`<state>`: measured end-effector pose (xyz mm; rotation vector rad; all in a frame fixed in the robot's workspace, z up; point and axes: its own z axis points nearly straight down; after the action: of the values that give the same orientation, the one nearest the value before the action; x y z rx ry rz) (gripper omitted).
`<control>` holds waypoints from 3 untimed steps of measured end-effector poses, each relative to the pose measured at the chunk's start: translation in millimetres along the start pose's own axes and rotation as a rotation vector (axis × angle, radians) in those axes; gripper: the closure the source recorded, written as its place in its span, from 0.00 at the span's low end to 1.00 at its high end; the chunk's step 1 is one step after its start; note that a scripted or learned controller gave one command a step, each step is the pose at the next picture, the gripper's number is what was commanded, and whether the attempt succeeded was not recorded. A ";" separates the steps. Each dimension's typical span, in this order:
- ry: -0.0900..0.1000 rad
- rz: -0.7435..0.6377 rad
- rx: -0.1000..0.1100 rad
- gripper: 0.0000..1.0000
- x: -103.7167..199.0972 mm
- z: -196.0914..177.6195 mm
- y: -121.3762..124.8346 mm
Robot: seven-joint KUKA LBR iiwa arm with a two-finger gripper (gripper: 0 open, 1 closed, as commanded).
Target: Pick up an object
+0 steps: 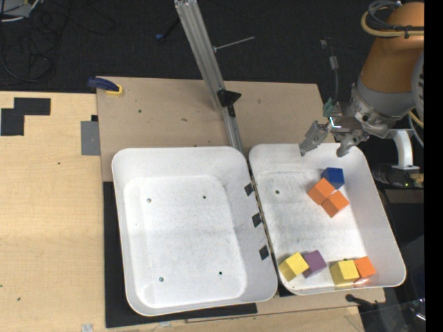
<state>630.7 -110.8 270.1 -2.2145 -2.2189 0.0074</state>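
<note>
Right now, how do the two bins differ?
The right bin holds coloured blocks; the left bin shows bare white floor. The right bin sits skewed on the bench; the left lies squarer. The gripper hovers above the right bin's far edge. Both are shallow and white.

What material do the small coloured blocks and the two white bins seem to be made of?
The coloured blocks, such as the blue block and the purple block, look like painted wood or foam: matte, flat colours, no glare. The look leaves this open. The right bin and left bin seem moulded plastic: rounded corners, smooth white surface with fine speckles.
</note>
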 end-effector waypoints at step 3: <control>-0.001 0.002 0.001 0.00 -6.2 117.2 9.5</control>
<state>639.3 -116.8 152.9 -2.2167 -2.2168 0.0090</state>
